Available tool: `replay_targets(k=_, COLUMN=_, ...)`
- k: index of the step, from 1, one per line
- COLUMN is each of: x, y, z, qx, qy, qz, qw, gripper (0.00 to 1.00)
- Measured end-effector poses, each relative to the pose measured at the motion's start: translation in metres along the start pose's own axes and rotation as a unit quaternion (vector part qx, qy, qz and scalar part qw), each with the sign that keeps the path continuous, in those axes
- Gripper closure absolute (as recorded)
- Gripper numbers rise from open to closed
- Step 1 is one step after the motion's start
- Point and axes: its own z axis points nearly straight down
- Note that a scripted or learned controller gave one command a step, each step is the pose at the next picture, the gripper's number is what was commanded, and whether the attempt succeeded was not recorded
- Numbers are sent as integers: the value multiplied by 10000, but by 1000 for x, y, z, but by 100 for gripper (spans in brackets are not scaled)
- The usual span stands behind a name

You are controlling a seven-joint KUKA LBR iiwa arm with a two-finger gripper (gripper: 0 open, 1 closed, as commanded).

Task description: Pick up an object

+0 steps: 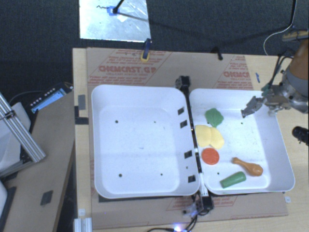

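Several small objects lie in the right bin (270, 129): a green lump (214, 116) near its upper left, a yellow piece (209, 136) below it, a red disc (210, 156), an orange gourd-shaped piece (248, 166) and a green cylinder (233, 179) near the front wall. My gripper (251, 107) hangs over the upper right part of that bin, to the right of the green lump and apart from every object. Nothing shows between its fingers.
The left bin (140, 139) sits beside the right one, with black clips (186, 124) along the shared wall. Both rest on a cardboard sheet (125, 69). A yellow-and-blue clamp (145, 52) sits at the cardboard's far edge. A metal plate (115, 13) lies beyond.
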Motion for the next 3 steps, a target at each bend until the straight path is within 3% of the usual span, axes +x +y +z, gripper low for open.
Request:
replay_targets(k=1, x=48, y=-21, z=139, qx=54, qy=25, qz=-22, qw=10000, gripper=0)
replay_targets(k=2, x=22, y=-49, z=154, qx=12, qy=1, qz=14, qw=10000, gripper=0)
replay_targets(k=3, x=77, y=29, z=152, qx=-34, qy=5, qz=-42, qw=10000, gripper=0)
